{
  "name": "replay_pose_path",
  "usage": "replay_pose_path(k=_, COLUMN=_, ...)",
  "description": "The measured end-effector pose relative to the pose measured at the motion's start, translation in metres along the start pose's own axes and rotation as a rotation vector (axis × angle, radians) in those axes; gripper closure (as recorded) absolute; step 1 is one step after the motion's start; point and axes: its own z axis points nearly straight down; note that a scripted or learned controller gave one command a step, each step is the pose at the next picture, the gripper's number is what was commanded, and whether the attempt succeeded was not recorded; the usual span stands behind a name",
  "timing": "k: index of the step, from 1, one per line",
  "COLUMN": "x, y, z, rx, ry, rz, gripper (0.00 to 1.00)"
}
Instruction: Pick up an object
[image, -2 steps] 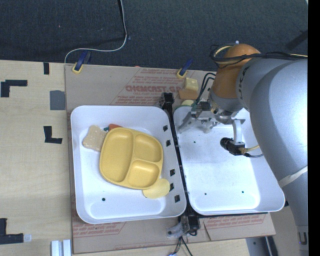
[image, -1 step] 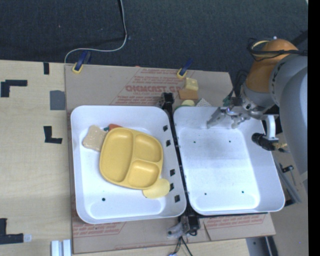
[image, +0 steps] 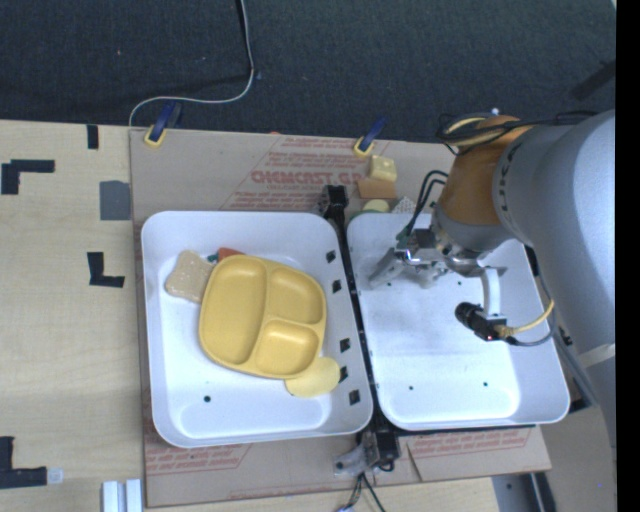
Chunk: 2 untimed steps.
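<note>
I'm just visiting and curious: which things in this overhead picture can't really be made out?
- Pincer: small and blurred, so open or shut is unclear.
- Red item: mostly hidden under the yellow divided tray.
- Tan pieces behind the right bin: too small to identify.

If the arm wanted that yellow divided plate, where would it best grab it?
Probably the plate's raised rim on its right edge, coming straight down with one finger inside the rim and one outside. The plate lies flat and too broad to span, and that edge sits nearest the gripper, away from the tan sponge at its left.
</note>
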Motion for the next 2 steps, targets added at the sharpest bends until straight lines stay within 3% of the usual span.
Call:
replay_pose_path(k=1, x=0.014, y=0.046, z=-0.071, rx=-0.009, ry=0.0, rz=0.001, gripper=0.0)
replay_pose_path(k=2, x=-0.113, y=0.041, z=-0.082, rx=-0.004, ry=-0.004, rz=0.011, gripper=0.0)
